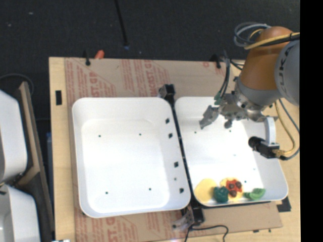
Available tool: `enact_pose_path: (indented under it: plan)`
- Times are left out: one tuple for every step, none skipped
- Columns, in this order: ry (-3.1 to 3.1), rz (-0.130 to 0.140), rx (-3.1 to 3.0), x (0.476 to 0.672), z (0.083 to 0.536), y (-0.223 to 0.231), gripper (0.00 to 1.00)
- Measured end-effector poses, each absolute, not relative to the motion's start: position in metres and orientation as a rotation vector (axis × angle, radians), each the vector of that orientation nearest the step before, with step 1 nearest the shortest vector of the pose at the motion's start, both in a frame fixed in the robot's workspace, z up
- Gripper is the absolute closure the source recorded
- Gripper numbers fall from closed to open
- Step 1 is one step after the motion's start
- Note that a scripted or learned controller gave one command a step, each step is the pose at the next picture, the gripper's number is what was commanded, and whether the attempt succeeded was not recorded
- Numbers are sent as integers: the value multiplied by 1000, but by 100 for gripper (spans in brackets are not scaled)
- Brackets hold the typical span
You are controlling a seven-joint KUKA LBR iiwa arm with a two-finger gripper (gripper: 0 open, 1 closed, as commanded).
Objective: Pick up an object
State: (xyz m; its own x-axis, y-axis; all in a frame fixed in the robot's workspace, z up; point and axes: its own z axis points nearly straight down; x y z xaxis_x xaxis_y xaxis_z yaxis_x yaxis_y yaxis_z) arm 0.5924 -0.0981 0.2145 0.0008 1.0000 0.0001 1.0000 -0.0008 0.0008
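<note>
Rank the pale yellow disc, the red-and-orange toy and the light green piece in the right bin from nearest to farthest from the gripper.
From the gripper, high in the right bin:
1. Pale yellow round disc, near-left corner.
2. Red-and-orange toy, middle of the near edge; almost level with the disc, hard to separate.
3. Light green piece, near-right corner.

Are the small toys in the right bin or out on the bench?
In. The yellow disc, teal toy, red toy and green toy lie along the right bin's near edge.
</note>
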Motion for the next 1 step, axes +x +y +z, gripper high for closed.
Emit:
enact_pose_path:
  plan:
    - [2247,5,2186,571,287,-149,0]
